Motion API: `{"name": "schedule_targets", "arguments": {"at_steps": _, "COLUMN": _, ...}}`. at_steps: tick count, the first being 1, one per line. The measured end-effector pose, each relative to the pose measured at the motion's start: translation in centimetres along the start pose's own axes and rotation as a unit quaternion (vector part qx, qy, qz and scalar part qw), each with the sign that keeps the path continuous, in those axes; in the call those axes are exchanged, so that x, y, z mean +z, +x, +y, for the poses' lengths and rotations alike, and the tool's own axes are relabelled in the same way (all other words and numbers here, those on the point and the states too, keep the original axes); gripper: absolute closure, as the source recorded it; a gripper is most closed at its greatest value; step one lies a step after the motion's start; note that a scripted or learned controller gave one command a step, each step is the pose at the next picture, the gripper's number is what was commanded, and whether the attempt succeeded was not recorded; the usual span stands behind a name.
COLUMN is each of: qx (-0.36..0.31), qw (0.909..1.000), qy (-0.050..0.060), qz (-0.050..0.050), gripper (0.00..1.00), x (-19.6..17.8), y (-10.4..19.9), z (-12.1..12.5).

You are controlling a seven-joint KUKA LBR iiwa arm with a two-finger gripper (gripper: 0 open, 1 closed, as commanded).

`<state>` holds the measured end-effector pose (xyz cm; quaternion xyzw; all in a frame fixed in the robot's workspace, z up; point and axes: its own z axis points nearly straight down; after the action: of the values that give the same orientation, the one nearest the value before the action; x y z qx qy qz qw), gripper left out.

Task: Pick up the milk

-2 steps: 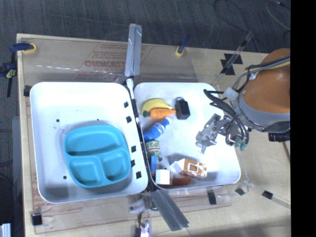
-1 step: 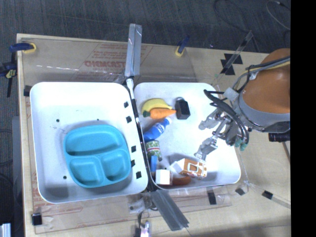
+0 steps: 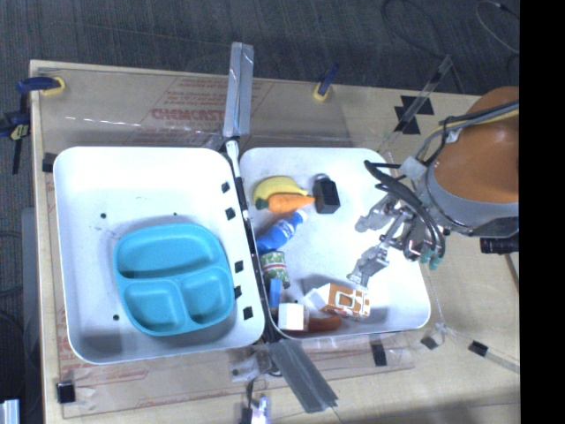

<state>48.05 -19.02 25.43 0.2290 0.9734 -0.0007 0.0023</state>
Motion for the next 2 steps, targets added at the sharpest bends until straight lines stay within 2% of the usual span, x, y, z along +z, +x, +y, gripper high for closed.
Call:
{"name": "schedule_targets", "arguments": {"at_steps": 1, "qx": -0.002, "qw": 1.0, "qy": 0.0, "qz": -0.001, "gripper": 1.0, "x": -1.03, "y": -0.11, "z": 0.09}}
{"name": "schedule_targets", "arguments": {"at_steps": 2, "qx": -0.002, "qw": 1.0, "qy": 0.0, "qz": -0.001, "gripper": 0.0, "x": -1.04, "y": -0.11, "z": 0.09}}
